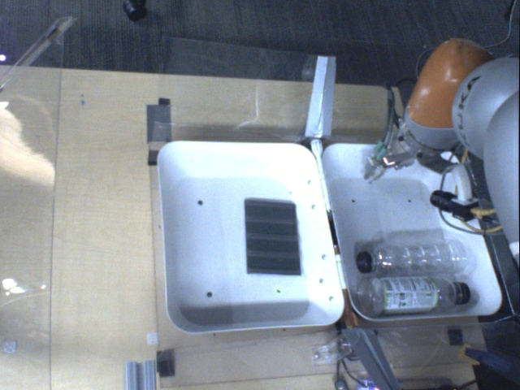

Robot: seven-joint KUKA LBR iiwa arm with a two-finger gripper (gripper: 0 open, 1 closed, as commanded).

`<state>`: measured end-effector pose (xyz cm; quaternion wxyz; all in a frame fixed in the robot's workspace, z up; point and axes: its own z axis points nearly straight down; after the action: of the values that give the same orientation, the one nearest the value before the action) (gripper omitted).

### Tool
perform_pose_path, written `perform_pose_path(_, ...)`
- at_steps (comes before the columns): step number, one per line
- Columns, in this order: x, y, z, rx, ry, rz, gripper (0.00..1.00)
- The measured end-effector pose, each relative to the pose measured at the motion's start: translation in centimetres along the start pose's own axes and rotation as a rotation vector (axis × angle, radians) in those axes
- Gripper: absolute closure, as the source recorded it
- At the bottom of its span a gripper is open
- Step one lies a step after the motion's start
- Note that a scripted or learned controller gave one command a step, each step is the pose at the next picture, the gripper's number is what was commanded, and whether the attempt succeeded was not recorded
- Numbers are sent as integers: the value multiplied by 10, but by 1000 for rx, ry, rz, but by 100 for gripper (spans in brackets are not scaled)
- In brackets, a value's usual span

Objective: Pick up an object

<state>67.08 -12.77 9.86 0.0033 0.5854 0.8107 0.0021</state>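
Dark carpet runs across the top, w/ a pale wood worktop [89,242] below it carrying two shallow white bins side by side. Left bin [187,218] has a dark ribbed rectangular pad [272,236] lying flat near its middle, long side running top to bottom. Right bin [357,210] holds two clear plastic bottles at its near end, both on their sides, lying parallel & just beside each other, poss. touching. Upper bottle [413,257] is clear w/ a dark cap pointing left toward the divider. Lower bottle [416,295] has a green & white label around its middle & a dark cap pointing right. Arm comes in from the right, grey w/ an orange band [443,84], over the far right corner of the right bin. Hand [388,158] sits at that far end of the bin, well apart from both bottles; nothing seen in it, but it's small & blurred so can't tell how far open it is. Black cable [455,205] hangs off the arm, over the bin's right side.
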Motion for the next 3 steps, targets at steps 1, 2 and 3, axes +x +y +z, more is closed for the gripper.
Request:
perform_pose_path(1, 4, 0, 2, 9, 10, -3, 0)
perform_pose_path(2, 12, -98, -10, 1, 1, -93, 0)
perform_pose_path(3, 12, -98, -10, 1, 1, -93, 0)
